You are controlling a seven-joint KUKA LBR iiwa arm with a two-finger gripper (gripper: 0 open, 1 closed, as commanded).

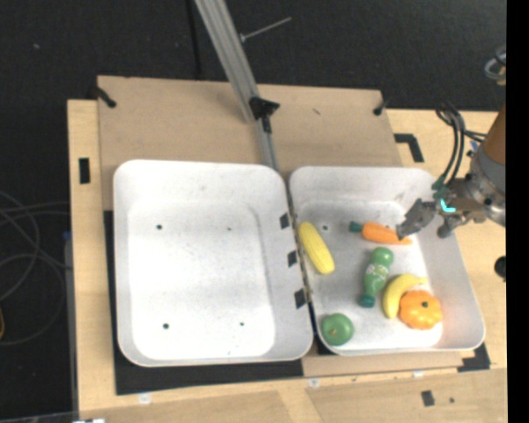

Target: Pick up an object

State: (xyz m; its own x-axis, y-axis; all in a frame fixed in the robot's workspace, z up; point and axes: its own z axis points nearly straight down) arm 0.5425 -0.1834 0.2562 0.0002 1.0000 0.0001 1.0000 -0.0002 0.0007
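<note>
Green apple (338, 328) sat nearest, front of right bin (335, 181). Carrot (380, 233) lay just beside gripper (430, 220); fingers spread open, holding nothing. Approach step, judged. Next: shift over carrot, drop, close. Corn (316, 247), banana (397, 292), orange (420, 309) nearby.

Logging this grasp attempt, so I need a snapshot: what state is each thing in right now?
gripper: open, above the right bin's upper right, holding nothing
carrot: lying flat beside the gripper
corn cob: lying by the bin's left wall
green bottle: lying down
banana: touching the orange fruit
green apple: resting apart
</note>
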